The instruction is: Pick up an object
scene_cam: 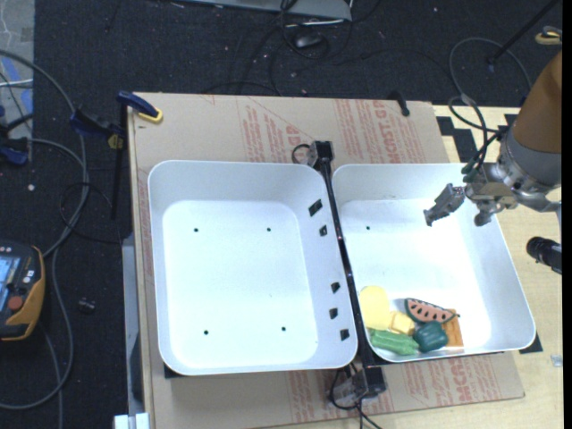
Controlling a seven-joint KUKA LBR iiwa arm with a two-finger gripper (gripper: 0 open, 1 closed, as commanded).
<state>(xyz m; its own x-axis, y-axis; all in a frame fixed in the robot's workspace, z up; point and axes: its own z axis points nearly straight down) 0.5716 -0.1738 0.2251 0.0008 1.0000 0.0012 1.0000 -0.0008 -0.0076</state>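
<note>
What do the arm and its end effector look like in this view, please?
The arm enters from the right with a grey wrist section and a broad orange band above it. The end effector is a compact grey metal assembly with dark fingers, one jutting out to the left. Thin black cables loop beside the wrist.

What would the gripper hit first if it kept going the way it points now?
Probably the bare floor of the right bin. The gripper points left and down over the bin's upper part, well away from the toy pile at the near edge. Depth is unclear.
</note>
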